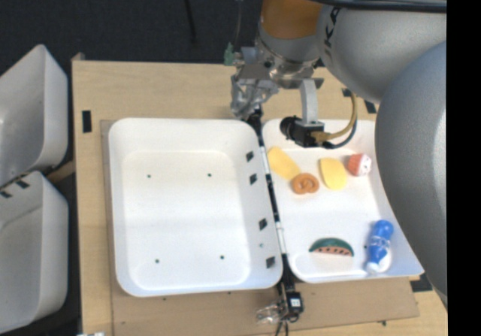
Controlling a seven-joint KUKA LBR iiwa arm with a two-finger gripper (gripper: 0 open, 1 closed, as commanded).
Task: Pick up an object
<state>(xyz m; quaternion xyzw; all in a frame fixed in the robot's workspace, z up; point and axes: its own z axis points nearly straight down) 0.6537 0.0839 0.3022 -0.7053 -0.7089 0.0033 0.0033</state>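
The right bin (338,214) holds several small items. A yellow oblong piece (283,163) lies near its left wall, with a brown ring-shaped piece (305,184) and a yellow wedge (333,174) beside it. A red and white item (359,164) sits to the right, a watermelon slice (331,248) near the front, and a blue and white bottle (379,244) at the front right. My gripper (246,101) hangs over the back edge where the two bins meet, behind the yellow oblong piece and apart from every item. Nothing shows between its tips.
The left bin (120,199) stands beside the right one, their walls joined by black clips (264,199). The grey arm covers the right side and the back right corner. White boxes (26,109) stand off the bench at the left.
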